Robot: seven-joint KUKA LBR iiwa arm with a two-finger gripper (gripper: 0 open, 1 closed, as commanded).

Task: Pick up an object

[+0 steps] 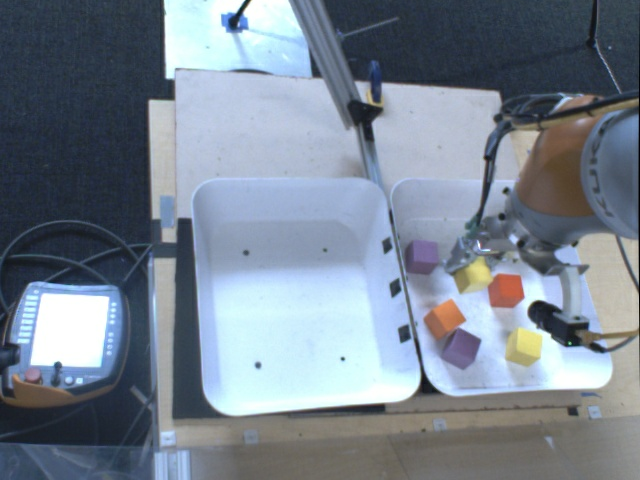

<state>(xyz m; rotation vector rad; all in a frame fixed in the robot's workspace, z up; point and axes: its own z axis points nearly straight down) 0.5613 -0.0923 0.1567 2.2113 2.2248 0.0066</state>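
Down low in the right bin, end effector directly above a yellow cube, seemingly touching its upper edge; fingers too small and cluttered to judge, so impossible to tell whether apart, together or clamped on the cube. Just left of it, a purple cube near the bin's left wall. Just right of the yellow cube, a red-orange cube. Nearer the camera, an orange cube, then a second purple cube just beside it, and a second yellow cube further right. Behind the end effector, grey wrist with orange band, reaching in from the right. Alongside, the left bin, both bins on the pale wooden surface. Off to the far left, a teach pendant with coiled cable on the dark floor.
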